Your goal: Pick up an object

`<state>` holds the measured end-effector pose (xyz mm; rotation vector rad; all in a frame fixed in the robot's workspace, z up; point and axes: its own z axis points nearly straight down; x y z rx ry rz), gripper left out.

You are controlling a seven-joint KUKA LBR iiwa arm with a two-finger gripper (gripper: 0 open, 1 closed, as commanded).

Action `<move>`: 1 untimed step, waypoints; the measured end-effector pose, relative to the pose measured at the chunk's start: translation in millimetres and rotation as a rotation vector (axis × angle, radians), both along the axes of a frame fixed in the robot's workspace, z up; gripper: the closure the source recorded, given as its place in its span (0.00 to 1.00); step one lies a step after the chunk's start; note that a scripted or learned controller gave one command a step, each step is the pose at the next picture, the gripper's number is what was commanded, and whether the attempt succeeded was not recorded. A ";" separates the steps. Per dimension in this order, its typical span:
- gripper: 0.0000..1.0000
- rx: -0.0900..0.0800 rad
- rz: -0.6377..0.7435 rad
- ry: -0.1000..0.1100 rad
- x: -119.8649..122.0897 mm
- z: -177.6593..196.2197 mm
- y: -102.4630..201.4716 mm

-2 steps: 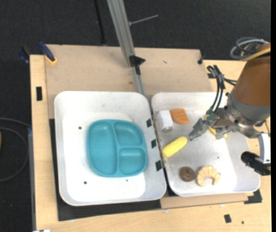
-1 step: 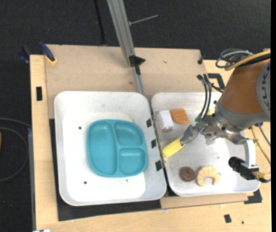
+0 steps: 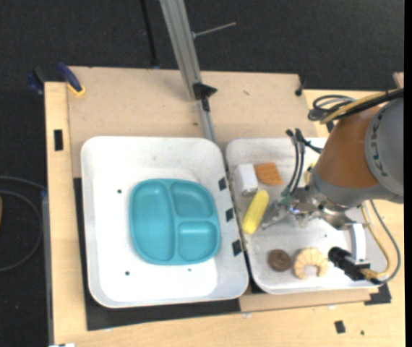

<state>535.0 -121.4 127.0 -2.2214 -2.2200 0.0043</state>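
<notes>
A: Right bin (image 3: 260, 150). The item nearest the gripper (image 3: 277, 214) is a yellow cob-shaped piece (image 3: 255, 212). It is long with rounded ends, plain yellow, and lies tilted, upper end toward a white block (image 3: 243, 178).

B: Contact?

A: The gripper sits just beside the cob's right flank. Touching or apart, cannot tell. Released or clenched, cannot tell either.

B: Edges?

A: The cob lies close along the bin's left wall, the side next to the left bin (image 3: 90, 194). The white block is just above it, with an orange flat square (image 3: 267, 173) beside that, nearer the far wall. A brown ring (image 3: 279, 259) and a pale crescent pastry (image 3: 311, 262) sit by the front wall, apart from the cob.

B: Open room?

A: There is bare floor between the cob and the ring. The arm covers the bin's right part. In the left bin a teal divided plate (image 3: 175, 220) sits mid-bin, with bare white around it.
</notes>
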 end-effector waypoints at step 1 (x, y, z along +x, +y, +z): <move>0.00 0.000 -0.001 -0.003 0.5 -26.9 -1.1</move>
